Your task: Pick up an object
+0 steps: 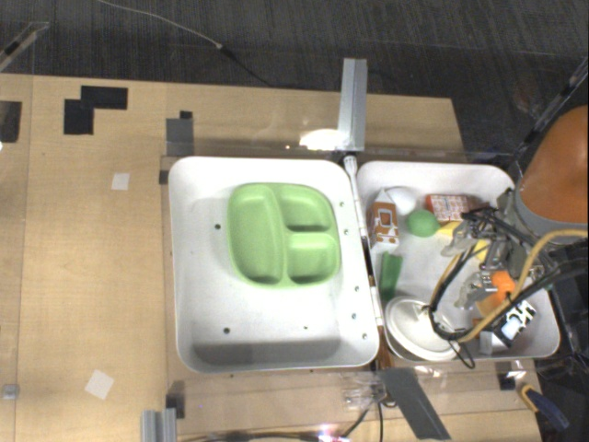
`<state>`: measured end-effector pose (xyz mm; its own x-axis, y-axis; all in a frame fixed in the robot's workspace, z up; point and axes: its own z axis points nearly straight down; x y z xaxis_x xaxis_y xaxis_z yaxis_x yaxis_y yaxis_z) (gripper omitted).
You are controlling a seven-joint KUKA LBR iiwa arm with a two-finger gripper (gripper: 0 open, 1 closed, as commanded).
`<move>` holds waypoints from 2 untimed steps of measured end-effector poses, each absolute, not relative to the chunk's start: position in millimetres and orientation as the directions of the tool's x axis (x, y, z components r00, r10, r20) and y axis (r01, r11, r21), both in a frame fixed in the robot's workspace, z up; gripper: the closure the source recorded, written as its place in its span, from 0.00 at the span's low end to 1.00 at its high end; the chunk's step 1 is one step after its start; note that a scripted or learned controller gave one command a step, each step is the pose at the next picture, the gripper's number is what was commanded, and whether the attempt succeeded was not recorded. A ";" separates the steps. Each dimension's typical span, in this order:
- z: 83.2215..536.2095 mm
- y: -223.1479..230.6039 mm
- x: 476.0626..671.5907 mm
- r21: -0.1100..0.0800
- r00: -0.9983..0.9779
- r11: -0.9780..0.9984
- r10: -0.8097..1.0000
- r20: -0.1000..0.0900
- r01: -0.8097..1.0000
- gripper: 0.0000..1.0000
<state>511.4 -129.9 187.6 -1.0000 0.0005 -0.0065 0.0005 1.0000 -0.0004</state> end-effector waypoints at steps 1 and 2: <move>95.9 -170.0 520.5 -0.003 -0.999 1.000 -0.030 -0.016 -0.030 0.00; 88.9 -204.7 654.2 -0.003 -0.987 0.987 -0.160 -0.011 -0.160 0.00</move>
